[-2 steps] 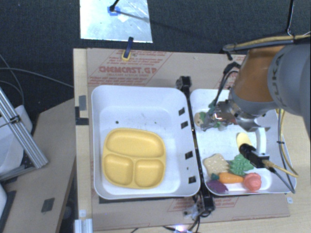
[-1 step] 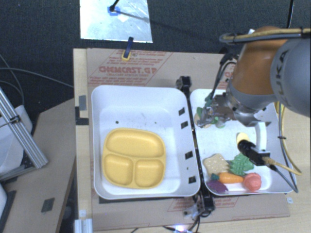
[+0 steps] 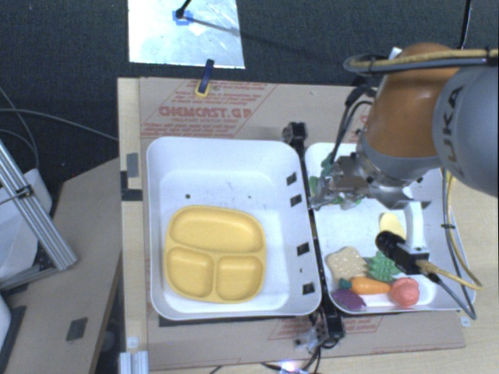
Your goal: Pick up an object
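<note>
Camera view: gripper (image 3: 331,193) sits low over the right bin (image 3: 344,231), at its left wall towards the far corner. Whether the claw is spread or closed cannot be told; the wrist masks it. A small green piece (image 3: 314,184) lies against that wall, just beside the gripper, and is the likeliest target. No object is seen held.

Advice: the wall crowds this pick, so centre the claw on the piece and lift straight up.

Contents, right bin: yellow piece (image 3: 391,224) mid-bin. Clustered along the near edge are a cracker (image 3: 345,262), leafy piece (image 3: 382,267), carrot (image 3: 369,285), purple piece (image 3: 350,300) and red piece (image 3: 405,291).

Left bin (image 3: 234,150): one yellow divided tray (image 3: 215,253), towards the near left corner, with nothing in it.
</note>
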